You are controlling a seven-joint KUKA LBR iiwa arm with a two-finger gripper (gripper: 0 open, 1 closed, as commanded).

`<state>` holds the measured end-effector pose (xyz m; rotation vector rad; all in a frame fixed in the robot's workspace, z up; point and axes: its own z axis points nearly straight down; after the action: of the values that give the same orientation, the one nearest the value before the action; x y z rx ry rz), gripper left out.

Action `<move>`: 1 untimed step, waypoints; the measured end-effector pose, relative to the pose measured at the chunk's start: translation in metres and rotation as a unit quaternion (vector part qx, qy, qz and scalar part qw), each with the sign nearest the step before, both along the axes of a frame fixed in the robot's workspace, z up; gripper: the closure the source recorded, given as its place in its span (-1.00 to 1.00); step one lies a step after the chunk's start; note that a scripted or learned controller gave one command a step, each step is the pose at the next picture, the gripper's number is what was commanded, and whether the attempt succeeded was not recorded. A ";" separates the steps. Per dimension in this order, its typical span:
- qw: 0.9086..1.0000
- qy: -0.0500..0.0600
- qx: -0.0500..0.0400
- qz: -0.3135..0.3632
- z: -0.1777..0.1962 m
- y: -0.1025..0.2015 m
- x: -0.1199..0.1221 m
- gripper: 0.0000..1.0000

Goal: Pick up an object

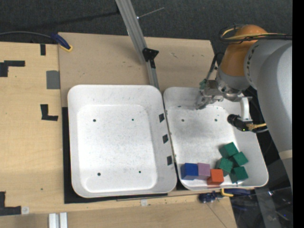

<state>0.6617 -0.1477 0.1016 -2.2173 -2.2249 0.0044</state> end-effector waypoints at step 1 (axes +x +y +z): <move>1.000 -0.003 0.001 -0.001 0.045 0.000 -0.006 1.00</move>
<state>0.6559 -0.1476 0.1471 -2.2224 -2.2245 -0.0031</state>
